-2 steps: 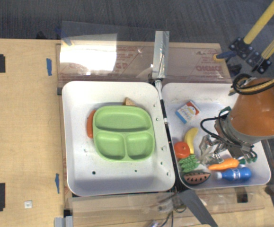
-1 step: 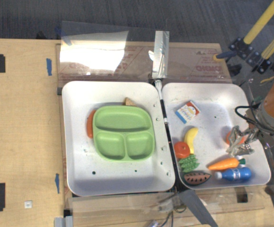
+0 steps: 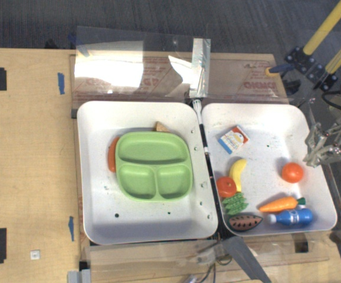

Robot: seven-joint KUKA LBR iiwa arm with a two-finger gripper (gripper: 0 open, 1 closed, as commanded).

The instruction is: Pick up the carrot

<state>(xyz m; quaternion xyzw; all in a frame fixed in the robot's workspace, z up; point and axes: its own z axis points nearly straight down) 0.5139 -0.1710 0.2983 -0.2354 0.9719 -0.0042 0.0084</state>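
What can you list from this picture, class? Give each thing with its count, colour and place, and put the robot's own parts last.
Bins: 2, white, side by side; left bin, right bin.
Tray: 1, green, three sections, middle of left bin.
Orange thing: 1, partly hidden under tray's left edge; cannot tell what.
Box: 1, white, blue and red, upper right bin.
Banana: 1, yellow, middle of right bin.
Tomato: 1, red, below banana.
Greens: 1, green, below tomato.
Watermelon slice: 1, dark red, bin's front edge.
Orange: 1, orange, right side.
Carrot: 1, orange, green top, above bottle.
Bottle: 1, blue, front right.
Gripper: 1, grey, right bin's right edge.
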